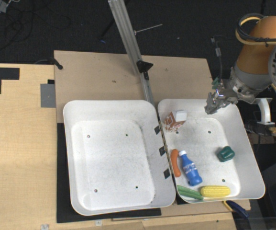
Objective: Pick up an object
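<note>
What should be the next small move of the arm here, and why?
Probably move the tool down and inward toward the small carton. The tool sits above the far rim of the right bin and holds nothing, and the carton is the nearest thing to it. The green block and blue bottle lie further away.

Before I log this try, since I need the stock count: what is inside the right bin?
Inside the right bin: a small carton, carrot, blue bottle, green block, corn cob and green pod. The gripper hangs over its far rim, covering that part.
</note>
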Motion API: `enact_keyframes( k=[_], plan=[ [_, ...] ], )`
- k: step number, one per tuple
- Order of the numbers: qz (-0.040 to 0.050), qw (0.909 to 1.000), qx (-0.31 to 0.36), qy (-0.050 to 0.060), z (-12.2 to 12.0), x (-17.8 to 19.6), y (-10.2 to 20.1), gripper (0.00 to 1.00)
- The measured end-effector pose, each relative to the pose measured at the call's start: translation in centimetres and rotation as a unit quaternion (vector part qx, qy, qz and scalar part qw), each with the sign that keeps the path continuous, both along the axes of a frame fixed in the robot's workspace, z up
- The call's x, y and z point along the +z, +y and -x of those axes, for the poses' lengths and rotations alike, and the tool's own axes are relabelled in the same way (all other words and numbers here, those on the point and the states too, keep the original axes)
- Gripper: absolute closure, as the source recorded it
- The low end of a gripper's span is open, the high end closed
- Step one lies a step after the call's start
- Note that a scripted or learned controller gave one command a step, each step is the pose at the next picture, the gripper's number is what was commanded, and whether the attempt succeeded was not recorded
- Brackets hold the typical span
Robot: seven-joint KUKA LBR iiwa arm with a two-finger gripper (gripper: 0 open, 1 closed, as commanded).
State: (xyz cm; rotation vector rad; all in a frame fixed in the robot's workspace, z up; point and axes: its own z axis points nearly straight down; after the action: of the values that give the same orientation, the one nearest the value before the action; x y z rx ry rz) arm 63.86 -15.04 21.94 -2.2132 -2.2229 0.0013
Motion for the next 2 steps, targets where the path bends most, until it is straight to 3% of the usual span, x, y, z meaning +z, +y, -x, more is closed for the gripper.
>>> enact_keyframes(
  k=[2],
  plan=[
    [0.0002,1.0,-0.001,0.001,3.2,-0.5,8.9,1.0]
  ],
)
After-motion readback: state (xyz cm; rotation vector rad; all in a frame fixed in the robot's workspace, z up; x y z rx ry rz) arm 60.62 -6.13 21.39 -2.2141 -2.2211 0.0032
